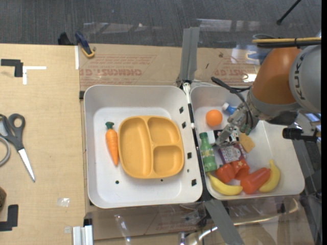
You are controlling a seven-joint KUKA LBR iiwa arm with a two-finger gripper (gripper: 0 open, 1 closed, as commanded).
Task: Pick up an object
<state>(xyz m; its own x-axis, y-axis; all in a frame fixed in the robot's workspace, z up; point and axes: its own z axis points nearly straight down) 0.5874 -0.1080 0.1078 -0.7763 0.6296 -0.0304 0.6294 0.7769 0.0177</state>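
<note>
The hand [231,132] is lowered into the right bin [288,185], above a purple packet [228,151] packed between a green bottle [207,152] and red peppers [240,171]. Whether it is apart or together cannot be told. A neighbour may be nudged, or nothing caught, given the crowding.
</note>
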